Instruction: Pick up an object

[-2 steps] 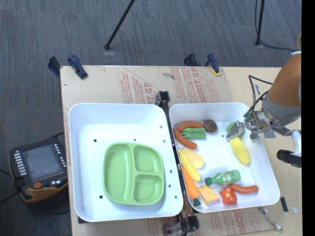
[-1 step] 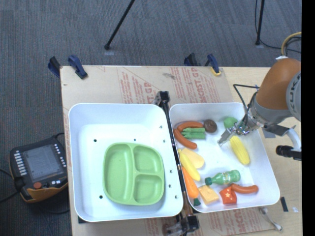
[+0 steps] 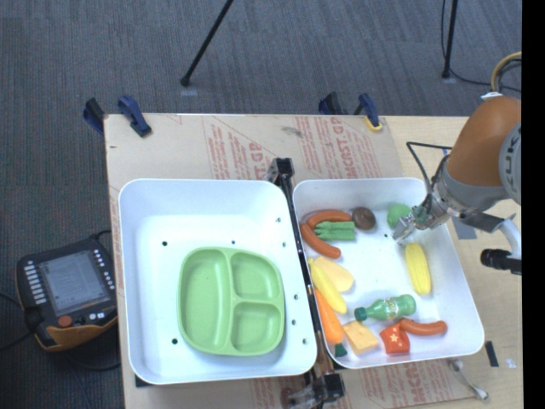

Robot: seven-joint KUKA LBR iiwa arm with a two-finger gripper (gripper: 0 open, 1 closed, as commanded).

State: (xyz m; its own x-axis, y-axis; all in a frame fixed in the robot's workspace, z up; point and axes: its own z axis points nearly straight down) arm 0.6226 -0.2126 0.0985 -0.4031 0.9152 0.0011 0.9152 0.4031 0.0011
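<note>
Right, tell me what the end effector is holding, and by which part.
Cannot be told. The end effector sits low in the right bin, beside the green toy and above the corn; no object shows between its tips.

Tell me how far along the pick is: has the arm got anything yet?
Nothing looks lifted yet. The gripper is low in the right bin, beside the green toy and just above the corn cob. I can't see any item between its fingers. Grasping and lifting remain.

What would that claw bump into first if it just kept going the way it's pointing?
Probably the round green toy just ahead of the claw, down-left in the right bin; depth is hard to judge.
</note>
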